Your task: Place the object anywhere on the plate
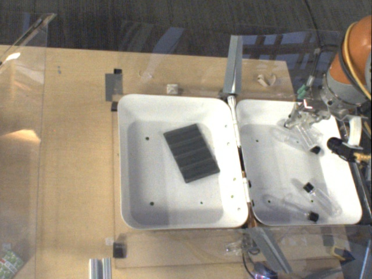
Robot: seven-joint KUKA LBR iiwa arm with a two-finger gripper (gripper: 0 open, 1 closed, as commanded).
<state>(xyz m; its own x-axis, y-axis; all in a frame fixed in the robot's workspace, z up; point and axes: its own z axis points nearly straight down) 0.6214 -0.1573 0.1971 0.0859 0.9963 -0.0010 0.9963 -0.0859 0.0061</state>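
The plate (192, 153) is a dark grey ribbed rectangle lying flat and slightly turned in the middle of the left bin (131, 173). My gripper (306, 133) hangs over the back right part of the right bin (261, 211), below the grey wrist and its orange band (357, 42). It is well to the right of the plate, across the divider between the bins. Faint clear shapes with small black ends (308, 201) show near the front of the right bin; I cannot tell what they are. Nothing rests on the plate.
A grey metal post (233, 63) rises behind the seam between the bins. Small fixtures sit on the wooden bench at the back left (116, 85) and the front left (118, 249). A clear panel covers the bench's left side.
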